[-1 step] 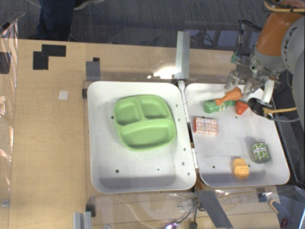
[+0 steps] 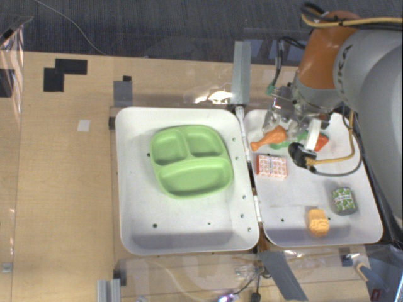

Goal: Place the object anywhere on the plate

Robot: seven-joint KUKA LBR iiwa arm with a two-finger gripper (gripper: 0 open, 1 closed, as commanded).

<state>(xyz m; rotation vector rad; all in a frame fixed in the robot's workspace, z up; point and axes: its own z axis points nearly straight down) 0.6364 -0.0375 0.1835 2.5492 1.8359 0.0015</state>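
Green plate (image 2: 191, 160) bare; transfer outstanding. Gripper (image 2: 284, 126) at orange toy (image 2: 269, 138), right bin's eleven o'clock; finger state indeterminable.

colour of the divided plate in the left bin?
Light green, all three compartments alike. The plate shows best in the overhead camera view, lying in the left white bin.

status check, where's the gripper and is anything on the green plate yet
Gripper low in right bin, at orange carrot-shaped toy; grasp unclear. Green three-compartment plastic plate in left bin, nothing on it. Bin divider wall between them.
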